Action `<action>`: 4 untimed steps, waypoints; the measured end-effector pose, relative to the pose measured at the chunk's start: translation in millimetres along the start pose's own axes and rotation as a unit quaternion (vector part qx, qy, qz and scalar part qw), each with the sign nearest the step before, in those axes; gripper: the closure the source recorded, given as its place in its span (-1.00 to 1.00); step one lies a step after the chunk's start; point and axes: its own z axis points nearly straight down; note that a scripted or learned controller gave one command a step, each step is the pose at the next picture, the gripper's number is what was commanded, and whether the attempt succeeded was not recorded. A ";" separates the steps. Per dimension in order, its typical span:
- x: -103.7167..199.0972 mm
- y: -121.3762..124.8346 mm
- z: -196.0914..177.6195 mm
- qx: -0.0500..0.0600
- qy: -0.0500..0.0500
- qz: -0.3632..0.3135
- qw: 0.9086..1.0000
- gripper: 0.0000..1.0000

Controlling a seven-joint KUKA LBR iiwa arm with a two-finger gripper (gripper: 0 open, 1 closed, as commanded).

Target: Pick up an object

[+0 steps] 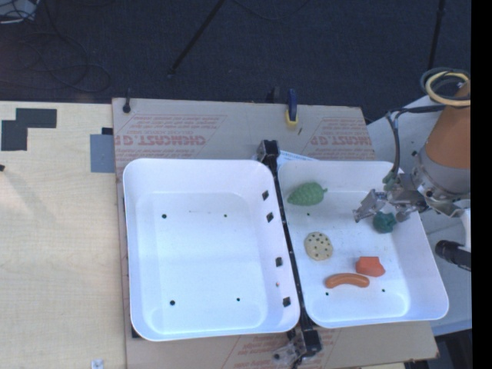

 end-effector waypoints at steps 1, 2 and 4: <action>-0.6 -0.2 -9.7 0.001 0.000 0.000 1.000 1.00; -34.8 -72.5 -59.2 0.001 0.000 0.002 1.000 1.00; 87.0 -44.9 -236.1 -0.003 0.000 -0.004 1.000 1.00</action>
